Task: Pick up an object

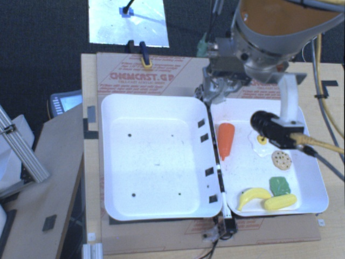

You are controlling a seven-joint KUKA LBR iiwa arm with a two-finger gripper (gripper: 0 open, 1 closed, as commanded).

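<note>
The worktop (91, 161) carries two shallow white bins side by side on a cardboard sheet (161, 74). The left bin (108, 144) has a bare floor marked by a few dark specks. The right bin (315, 182) holds all the objects. The two bins meet along a shared divider edge fitted with small dark clips (205, 138).

The gripper (215, 93) hangs over the far end of that divider, at the near-left corner of the right bin's back wall. Whether it is open or closed cannot be told, since the wrist housing covers it from above. Nothing is visibly held. The grey arm with its orange band (285, 4) enters from the upper right and overhangs the far part of the right bin.

The carrot (225, 139) lies just right of the divider, near it but not clearly touching. Its long axis runs roughly parallel to the divider, broad end towards the back wall, tip pointing towards the front. Open floor lies between the carrot and the front group.

A black cylindrical fitting (272, 128) on a white bracket overhangs the bin centre, partly covering a white-and-yellow egg piece (261, 142). A cookie (281, 159) lies just in front of it. Near the front wall sit a banana (252, 196), a green piece (280, 185) and a yellow oblong piece (280, 201), closely grouped; the oblong lies crosswise to the carrot.
</note>
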